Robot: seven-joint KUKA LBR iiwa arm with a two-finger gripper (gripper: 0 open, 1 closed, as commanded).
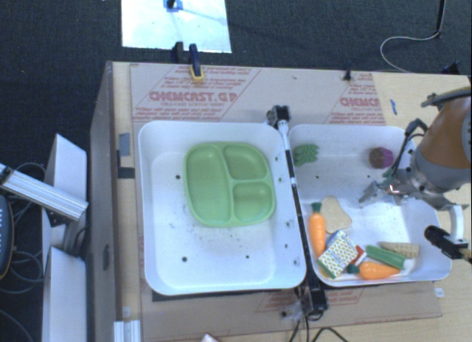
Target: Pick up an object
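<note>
Nearest the camera, along the near wall of the right bin (442,270), lay a cluster of toy food: a patterned box (338,253), tilted, with an orange carrot (317,233) just to its left standing lengthwise against the bin's left wall. Right of the box, an orange piece (378,270) with a green stick (386,256) across it, and a tan cracker (400,247) touching them at the far right.

Gripper (385,190): hung over the right bin's middle right, metal fingers pointing left and down; whether spread or closed could not be told, and nothing was seen between them. Grey arm with orange band (446,141) entered from the right.

Items around the gripper:
- Beige bread slice (335,214), near and left of the gripper, touching the carrot's far end.
- Purple ball (380,157), just beyond the gripper toward the far wall.
- Green leafy piece (305,154), far left corner of the right bin, well apart from the gripper.

Left bin (158,186): held a green divided plate (228,184), three compartments, lying flat, toward the far right of that bin.

Surroundings: both bins sat on a bench covered with printed brown sheet (199,93); a clamp (194,60) at its far edge.
</note>
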